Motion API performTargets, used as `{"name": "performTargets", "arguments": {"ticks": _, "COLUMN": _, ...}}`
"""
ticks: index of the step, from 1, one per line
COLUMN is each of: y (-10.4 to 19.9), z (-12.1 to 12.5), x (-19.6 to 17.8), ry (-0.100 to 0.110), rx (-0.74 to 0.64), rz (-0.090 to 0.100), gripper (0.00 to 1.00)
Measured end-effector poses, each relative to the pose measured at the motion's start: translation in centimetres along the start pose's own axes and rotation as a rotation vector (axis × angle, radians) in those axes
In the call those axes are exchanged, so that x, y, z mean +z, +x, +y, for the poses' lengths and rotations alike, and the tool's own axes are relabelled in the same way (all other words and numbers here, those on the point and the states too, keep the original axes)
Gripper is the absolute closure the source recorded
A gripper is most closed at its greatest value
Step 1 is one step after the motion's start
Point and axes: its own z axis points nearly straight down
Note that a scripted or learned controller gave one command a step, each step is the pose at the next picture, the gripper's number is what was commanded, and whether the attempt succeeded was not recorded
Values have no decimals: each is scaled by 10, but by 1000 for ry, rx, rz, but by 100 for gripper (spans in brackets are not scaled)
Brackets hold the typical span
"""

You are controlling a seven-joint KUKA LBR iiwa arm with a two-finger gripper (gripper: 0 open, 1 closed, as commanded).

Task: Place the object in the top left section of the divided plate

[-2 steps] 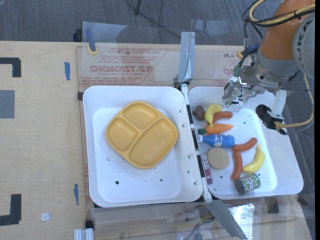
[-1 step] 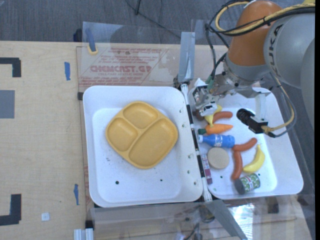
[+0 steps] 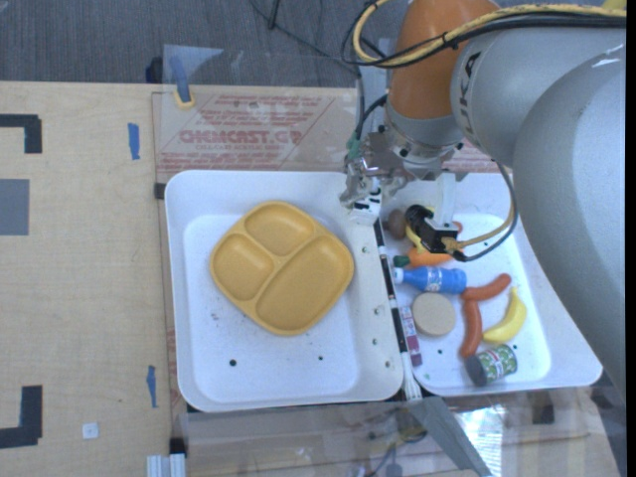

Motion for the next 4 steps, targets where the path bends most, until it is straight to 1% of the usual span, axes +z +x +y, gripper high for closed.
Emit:
{"name": "performTargets", "arguments": {"ticks": 1, "y": 17, "z": 7, "x": -3, "ry": -31, "rx": -24, "rz": 17, "gripper": 0}}
{"name": "performTargets", "arguments": {"ticks": 2, "y": 96, "z": -38, "x": 68, "ry": -33, "rx": 222, "rz": 20, "gripper": 0}}
{"name": "performTargets", "arguments": {"ticks": 3, "y": 97, "z": -40, "x": 64, "ry": -26, "rx": 224, "rz": 22, "gripper": 100}}
{"name": "performTargets", "arguments": {"ticks": 4, "y": 172, "z": -105, "x": 34, "ry": -29, "rx": 82, "rz": 18, "gripper": 100}}
